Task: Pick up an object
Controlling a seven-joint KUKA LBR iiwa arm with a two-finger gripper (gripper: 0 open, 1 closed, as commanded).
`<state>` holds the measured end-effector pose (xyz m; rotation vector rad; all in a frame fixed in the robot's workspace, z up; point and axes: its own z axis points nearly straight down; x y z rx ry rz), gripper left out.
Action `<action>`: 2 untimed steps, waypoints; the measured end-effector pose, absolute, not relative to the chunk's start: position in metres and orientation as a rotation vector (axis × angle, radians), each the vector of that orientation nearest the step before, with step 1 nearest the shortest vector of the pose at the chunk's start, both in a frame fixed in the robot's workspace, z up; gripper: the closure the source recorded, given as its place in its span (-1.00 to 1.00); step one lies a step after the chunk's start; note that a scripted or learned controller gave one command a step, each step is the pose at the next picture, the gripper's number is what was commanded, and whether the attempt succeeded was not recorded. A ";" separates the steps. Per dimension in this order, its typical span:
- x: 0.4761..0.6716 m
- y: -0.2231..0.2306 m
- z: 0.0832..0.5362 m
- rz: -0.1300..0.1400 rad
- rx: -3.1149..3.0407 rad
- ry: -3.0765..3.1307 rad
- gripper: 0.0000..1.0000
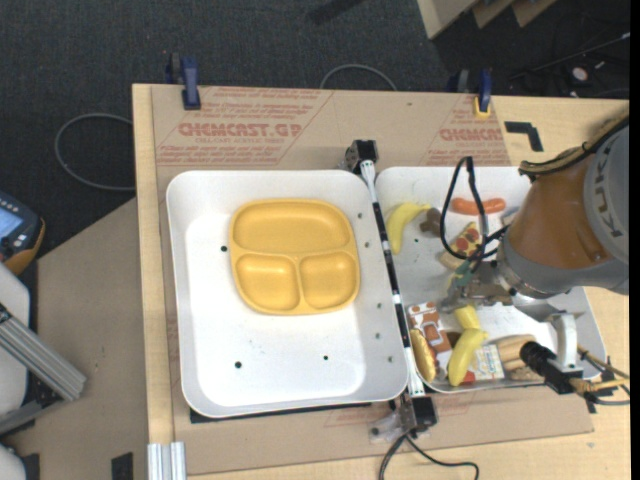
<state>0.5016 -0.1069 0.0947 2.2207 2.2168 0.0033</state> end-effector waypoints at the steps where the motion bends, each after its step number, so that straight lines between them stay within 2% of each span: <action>1: 0.535 -0.031 0.191 0.015 2.205 2.226 1.00; 2: 0.533 0.032 0.204 0.007 2.212 2.230 1.00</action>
